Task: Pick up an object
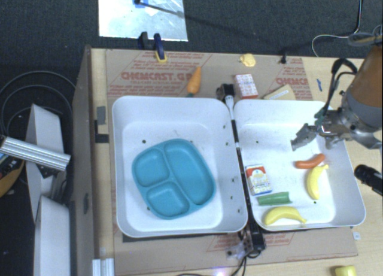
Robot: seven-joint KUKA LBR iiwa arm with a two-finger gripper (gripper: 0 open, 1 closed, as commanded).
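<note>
My gripper [315, 136] hangs over the upper right part of the right bin [269, 119], open, with nothing between its fingers. Just below it lies an orange-red sausage [309, 161], close to the fingertips but apart from them. Under the sausage is a yellow banana [314, 182]. A second banana [284, 215] rests near the bin's front wall, with a green piece [273, 197] above it. A small red and white carton [258, 179] sits by the bin's left wall.
The left bin [137, 113] holds a blue divided plate [173, 177]. Behind the bins on the cardboard lie a carrot [194, 80], a red and white box [245, 85], a yellow lump [248, 60] and a pale stick [276, 93]. Cables run at the upper right.
</note>
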